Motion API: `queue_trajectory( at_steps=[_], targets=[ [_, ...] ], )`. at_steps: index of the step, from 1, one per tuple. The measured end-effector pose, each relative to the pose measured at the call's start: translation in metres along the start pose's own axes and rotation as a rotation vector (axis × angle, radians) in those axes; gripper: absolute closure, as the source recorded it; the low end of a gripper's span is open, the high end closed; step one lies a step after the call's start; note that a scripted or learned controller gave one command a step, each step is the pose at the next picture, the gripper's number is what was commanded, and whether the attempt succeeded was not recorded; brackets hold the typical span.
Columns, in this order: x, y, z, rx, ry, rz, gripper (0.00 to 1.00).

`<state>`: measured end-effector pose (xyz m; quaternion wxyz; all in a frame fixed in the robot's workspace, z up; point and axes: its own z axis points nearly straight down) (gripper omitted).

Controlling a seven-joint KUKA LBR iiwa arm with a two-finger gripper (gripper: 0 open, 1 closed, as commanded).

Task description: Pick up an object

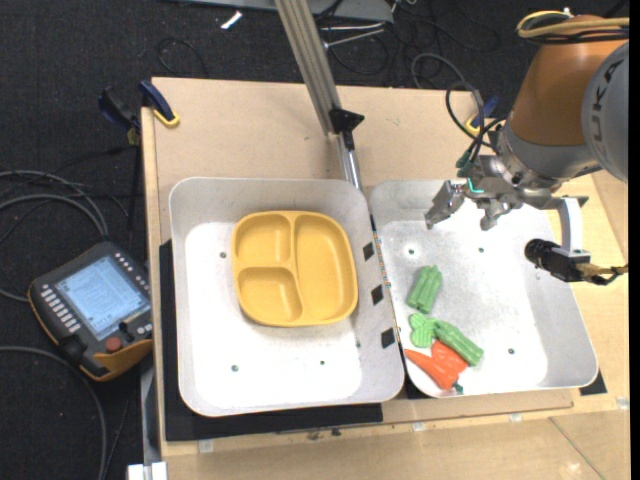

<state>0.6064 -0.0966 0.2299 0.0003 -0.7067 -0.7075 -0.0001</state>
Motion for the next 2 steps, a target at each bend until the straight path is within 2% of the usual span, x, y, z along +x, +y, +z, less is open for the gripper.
queue_trajectory(
  at_steps=[2],
  targets=[
    [-0.010, -0.001, 0.095, 0.004, -0.001, 0.001, 0.00]
  ],
)
